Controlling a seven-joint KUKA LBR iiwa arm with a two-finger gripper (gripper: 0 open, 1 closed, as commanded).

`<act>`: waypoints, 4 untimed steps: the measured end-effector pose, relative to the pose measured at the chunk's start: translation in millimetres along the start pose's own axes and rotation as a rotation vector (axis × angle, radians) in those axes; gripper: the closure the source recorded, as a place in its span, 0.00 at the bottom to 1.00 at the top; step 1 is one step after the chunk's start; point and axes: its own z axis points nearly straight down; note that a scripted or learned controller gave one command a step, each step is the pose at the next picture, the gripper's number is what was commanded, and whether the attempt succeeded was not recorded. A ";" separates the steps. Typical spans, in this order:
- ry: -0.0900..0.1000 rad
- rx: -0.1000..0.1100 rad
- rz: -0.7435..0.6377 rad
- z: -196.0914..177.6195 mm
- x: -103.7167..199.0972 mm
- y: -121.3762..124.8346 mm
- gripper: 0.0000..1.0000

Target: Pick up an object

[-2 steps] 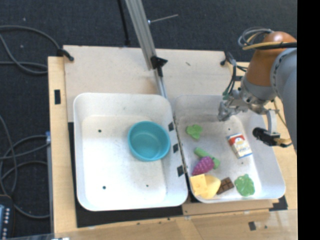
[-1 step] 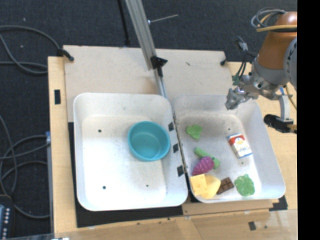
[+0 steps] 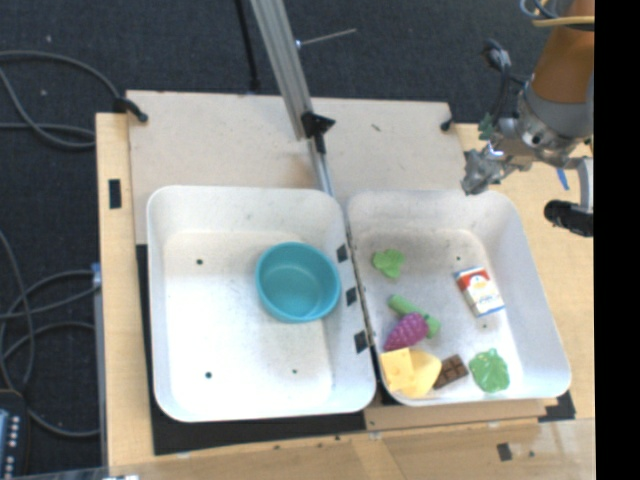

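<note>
The right bin holds several small items: a green leafy piece, a small white and red carton, a purple grape bunch with a green stem, a yellow cheese wedge, a brown chocolate piece and a green pepper-like piece. A blue bowl sits in the left bin. My gripper hovers over the far right rim of the right bin, above and apart from all the items.
A grey metal post slants from the top down to the gap between the bins. Black cables lie on the dark floor at left. The wooden bench shows behind the bins.
</note>
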 end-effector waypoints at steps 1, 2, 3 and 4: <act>0.000 0.006 -0.001 -3.7 -0.7 0.7 1.00; 0.000 0.009 0.001 4.5 41.8 -17.7 1.00; 0.001 0.010 0.000 14.0 91.4 -34.6 1.00; 0.004 0.008 -0.003 1.1 144.8 -48.8 1.00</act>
